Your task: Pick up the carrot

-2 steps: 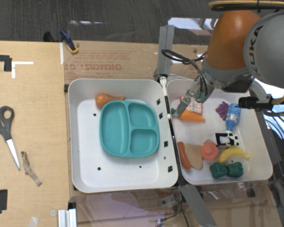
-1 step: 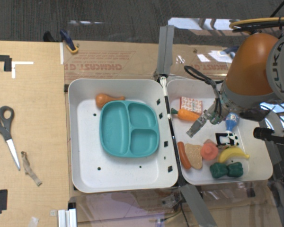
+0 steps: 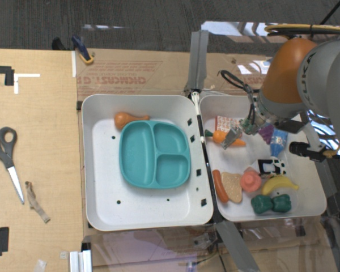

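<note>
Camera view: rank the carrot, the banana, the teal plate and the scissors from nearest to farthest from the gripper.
1. Carrot, right bin, just beside the gripper.
2. Banana, right bin, toward its front.
3. Teal plate, left bin.
4. Scissors, on the bench at far left.

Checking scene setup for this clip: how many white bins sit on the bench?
2: the left bin holds a teal plate; the right bin holds the carrot under the gripper.

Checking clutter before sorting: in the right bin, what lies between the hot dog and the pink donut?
In the camera view, a toast slice lies between the hot dog and the pink donut.
</note>
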